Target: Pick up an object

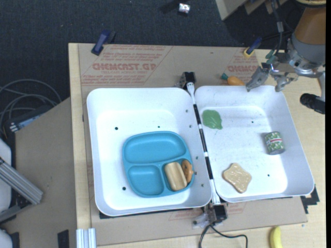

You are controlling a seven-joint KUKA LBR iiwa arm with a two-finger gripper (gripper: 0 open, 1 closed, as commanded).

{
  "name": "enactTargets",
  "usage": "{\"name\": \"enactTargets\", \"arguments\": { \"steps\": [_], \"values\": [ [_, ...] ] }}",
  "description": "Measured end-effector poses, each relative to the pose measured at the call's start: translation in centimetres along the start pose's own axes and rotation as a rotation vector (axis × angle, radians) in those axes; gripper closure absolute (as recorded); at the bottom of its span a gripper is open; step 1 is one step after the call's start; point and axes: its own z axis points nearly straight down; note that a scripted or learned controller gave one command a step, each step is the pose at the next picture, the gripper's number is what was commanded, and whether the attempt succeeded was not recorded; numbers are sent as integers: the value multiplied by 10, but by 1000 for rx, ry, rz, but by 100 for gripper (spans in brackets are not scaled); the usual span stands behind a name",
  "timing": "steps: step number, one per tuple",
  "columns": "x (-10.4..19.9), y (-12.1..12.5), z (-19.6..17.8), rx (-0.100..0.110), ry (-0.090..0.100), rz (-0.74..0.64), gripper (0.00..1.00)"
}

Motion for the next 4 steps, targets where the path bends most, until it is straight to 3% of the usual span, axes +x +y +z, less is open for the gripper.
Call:
{"name": "enactTargets", "arguments": {
  "steps": [1,2,3,4],
  "values": [
    [-51,0,74,5,0,3,0],
    [-34,-105,70,1,0,1,0],
    [-40,-114,129,2,3,0,0],
    [-41,-114,118,-1,1,1,100]
  ]
}}
